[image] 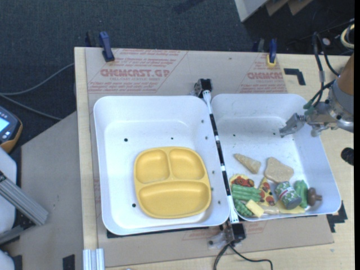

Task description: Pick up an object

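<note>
Jaws (293, 125) released, holding nothing, over right bin's (256, 108) far right edge; toy food (270, 187) piled at its near edge.

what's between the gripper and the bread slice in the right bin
Only bare white bin floor separates the gripper from the bread slice, seen from the overhead camera view.
</note>
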Robot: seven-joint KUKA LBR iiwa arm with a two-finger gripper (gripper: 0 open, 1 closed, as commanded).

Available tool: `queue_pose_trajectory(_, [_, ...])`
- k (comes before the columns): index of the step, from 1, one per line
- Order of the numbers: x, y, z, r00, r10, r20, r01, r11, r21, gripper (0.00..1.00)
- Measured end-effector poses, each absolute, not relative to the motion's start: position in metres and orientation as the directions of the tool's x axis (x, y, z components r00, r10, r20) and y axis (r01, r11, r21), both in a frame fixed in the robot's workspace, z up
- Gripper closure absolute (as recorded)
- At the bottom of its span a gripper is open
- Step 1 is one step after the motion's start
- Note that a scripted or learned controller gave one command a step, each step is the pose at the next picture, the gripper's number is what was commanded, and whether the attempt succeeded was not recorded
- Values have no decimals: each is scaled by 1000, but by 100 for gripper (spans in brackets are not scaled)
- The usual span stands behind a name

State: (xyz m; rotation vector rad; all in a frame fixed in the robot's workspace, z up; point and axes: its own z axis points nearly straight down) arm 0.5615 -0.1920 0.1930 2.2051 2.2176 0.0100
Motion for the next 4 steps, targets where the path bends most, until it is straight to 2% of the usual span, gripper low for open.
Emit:
queue_pose_trajectory(1, [610, -102, 121, -9, 1000, 3, 1000, 9, 0, 0])
queue_pose_trajectory(2, [545, -92, 82, 1, 1000, 3, 1000, -1, -9, 0])
queue_pose_trajectory(3, [549, -93, 95, 1, 1000, 0, 1000, -1, 1, 100])
queue_pose_trajectory(4, [598, -36, 191, -8, 1000, 0, 1000, 8, 13, 100])
